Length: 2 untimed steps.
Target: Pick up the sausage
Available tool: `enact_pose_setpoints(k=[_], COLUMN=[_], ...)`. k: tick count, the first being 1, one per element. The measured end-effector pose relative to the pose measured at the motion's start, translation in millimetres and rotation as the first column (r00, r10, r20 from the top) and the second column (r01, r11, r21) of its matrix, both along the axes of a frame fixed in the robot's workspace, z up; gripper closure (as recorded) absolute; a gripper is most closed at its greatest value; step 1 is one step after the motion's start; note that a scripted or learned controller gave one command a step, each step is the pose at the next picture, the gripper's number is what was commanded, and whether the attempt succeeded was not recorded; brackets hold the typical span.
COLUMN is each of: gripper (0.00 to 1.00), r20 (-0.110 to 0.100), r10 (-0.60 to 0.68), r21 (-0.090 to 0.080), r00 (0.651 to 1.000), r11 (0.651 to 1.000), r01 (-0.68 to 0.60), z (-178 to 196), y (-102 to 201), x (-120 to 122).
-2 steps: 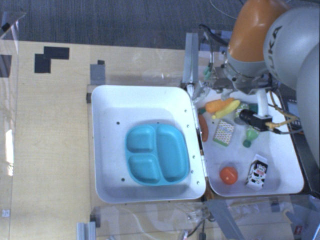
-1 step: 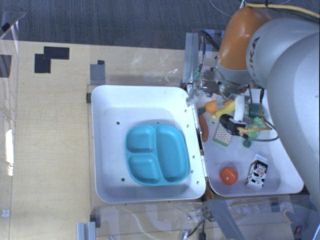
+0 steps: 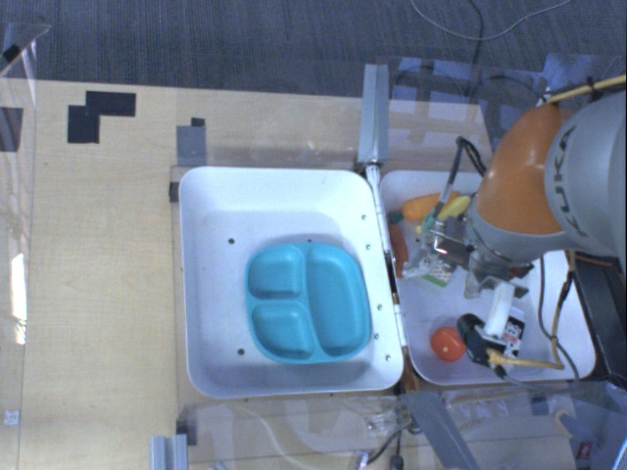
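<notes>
Largest first: grey arm [image 3: 549, 184] with orange band, reaching in from the right and hanging over the right bin [image 3: 578, 360]. Alongside, the left bin [image 3: 206, 262], holding a blue divided plate [image 3: 309, 300] near its middle. Then the gripper [image 3: 443, 248], low over the upper left part of the right bin, just beside the task item. Open or closed: cannot tell from this angle. Nothing seen held.

Task item, the sausage [image 3: 396, 245]: reddish-brown, slender, lying lengthwise against the left wall of the right bin, close under the rim next to the left bin. Above it, an orange piece, likely a carrot [image 3: 421, 206], and a yellow item [image 3: 454, 206] too hidden to name. Just to its right, a small green-and-white packet [image 3: 438, 274]. Well below, a small red-orange ball, perhaps a tomato [image 3: 448, 345].

Handling, by judgement: probably light, slightly yielding, smooth-skinned and apt to roll or slip. Best taken at the middle of its length, closing across the short axis. Risk noted — little room between sausage and wall for a straddling grip, so likely to scrape the wall or push the sausage along it.
</notes>
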<state>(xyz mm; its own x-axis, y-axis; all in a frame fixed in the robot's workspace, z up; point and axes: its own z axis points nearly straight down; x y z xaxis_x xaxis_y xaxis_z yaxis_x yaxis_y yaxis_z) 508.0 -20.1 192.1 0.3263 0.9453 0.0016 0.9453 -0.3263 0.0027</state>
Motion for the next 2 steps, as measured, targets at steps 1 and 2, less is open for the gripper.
enact_pose_setpoints(k=[1, 2], gripper=[0.0, 0.0], r20=[0.001, 0.001], r10=[0.038, 0.185], r21=[-0.001, -0.002], r00=[0.999, 0.983], r11=[0.999, 0.983], r01=[-0.038, -0.185], z=[-7, -4], y=[18, -44], x=[122, 25])
